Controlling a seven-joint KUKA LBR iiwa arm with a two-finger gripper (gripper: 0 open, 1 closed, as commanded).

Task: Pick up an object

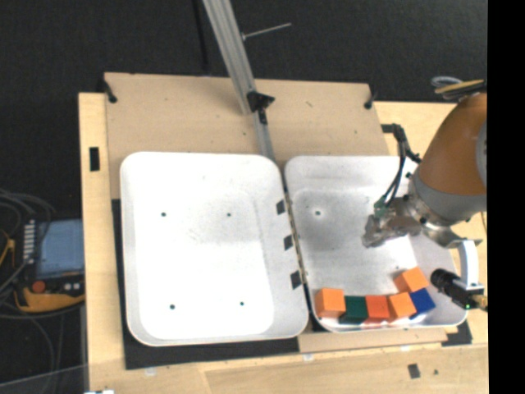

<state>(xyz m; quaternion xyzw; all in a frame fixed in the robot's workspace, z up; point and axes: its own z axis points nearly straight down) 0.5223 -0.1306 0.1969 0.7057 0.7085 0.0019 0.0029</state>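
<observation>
Several blocks lie along the near edge of the right bin (pixel 328 179): an orange block (pixel 331 301), a dark green block (pixel 355 309), a red-orange block (pixel 377 306), an orange block (pixel 401 304), a blue block (pixel 422 300) and another orange block (pixel 413 280). My gripper (pixel 376 235) hangs over the middle right of this bin, above and behind the blocks, pointing toward the bin floor. Nothing shows between its tips.
The left bin (pixel 205 245) sits beside the right one, with black clips (pixel 289 240) along the shared edge. A metal pole (pixel 234 52) slants up from the back of the bench. A blue device and cables (pixel 53 253) lie off the bench's left.
</observation>
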